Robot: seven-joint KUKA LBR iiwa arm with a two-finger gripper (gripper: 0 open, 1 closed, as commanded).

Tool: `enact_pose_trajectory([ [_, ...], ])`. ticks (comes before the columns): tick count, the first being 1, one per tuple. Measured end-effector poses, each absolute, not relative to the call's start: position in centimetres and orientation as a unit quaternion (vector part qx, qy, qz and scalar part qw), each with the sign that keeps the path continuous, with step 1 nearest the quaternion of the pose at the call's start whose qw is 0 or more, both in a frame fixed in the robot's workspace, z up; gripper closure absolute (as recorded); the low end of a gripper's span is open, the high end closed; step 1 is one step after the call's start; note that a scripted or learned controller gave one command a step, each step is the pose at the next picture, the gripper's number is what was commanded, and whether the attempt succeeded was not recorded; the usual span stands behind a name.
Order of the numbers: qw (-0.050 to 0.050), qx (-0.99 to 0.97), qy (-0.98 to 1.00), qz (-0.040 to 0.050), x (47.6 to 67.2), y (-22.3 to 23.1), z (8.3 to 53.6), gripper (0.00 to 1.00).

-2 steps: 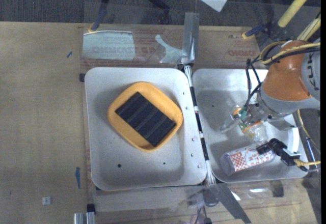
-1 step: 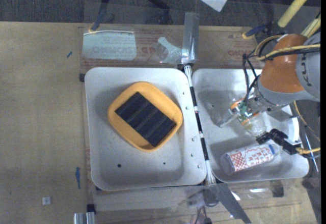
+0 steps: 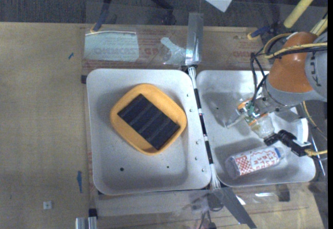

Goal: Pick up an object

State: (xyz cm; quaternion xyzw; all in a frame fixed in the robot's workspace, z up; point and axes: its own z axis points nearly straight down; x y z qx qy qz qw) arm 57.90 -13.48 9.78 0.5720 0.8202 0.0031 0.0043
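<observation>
Orange dish [image 3: 148,118] clear of bin edges

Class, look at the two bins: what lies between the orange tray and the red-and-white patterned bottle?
In the camera view, the two bins' adjoining rims lie between the orange tray and the red-and-white patterned bottle; otherwise just bare white bin floor.

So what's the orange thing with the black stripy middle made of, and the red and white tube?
The orange thing looks like smooth matte plastic, going by its rounded, even-coloured rim; its black ribbed centre might be rubber or plastic, hard to tell. The red and white tube seems wrapped in a printed paper or plastic label, with a pale, perhaps see-through cap end. Both bins look like glossy white plastic.
</observation>
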Motion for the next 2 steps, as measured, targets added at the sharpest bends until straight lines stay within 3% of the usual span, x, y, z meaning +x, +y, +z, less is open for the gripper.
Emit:
enact_pose_trajectory([
  [1, 0.001, 0.559, 0.829, 0.0004, 59.0, -14.2, 13.3, 1.0],
  [2, 0.003, 0.456, 0.89, 0.0006, 61.8, -11.8, 20.1, 1.0],
])
